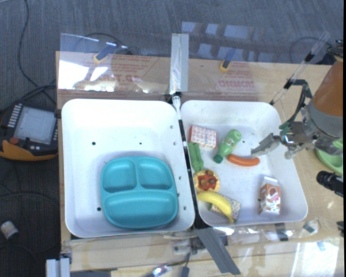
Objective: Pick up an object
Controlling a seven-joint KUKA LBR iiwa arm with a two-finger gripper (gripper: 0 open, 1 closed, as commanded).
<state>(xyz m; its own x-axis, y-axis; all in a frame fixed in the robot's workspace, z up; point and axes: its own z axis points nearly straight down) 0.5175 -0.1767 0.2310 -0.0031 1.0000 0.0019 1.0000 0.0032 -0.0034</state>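
Objects for the pick sit together in the right bin: a red-patterned packet near its back left, a green bottle lying tilted beside it, an orange carrot-like piece just below the bottle's lower end, a green stick-shaped item along the left wall, a small pizza-like toy under that, a banana toward the front, with a small speckled piece touching it, and a small carton standing at the front right. From my seat I see the gripper reaching in over the right bin's right side, near the carrot-like piece, and nothing sits between its fingers; I can make out one grey finger pointing left, but I cannot tell how wide the jaws stand. The left bin carries a teal divided tray in its front half. Both bins rest on a pale wooden bench with clear plastic sheeting and tape along its back edge; reddish printing shows through the plastic, too blurred for me to read. Around the bench is dark grey carpet with loose cables, and a handheld control pendant lies on the floor at the left. The carton's print is too small to read.
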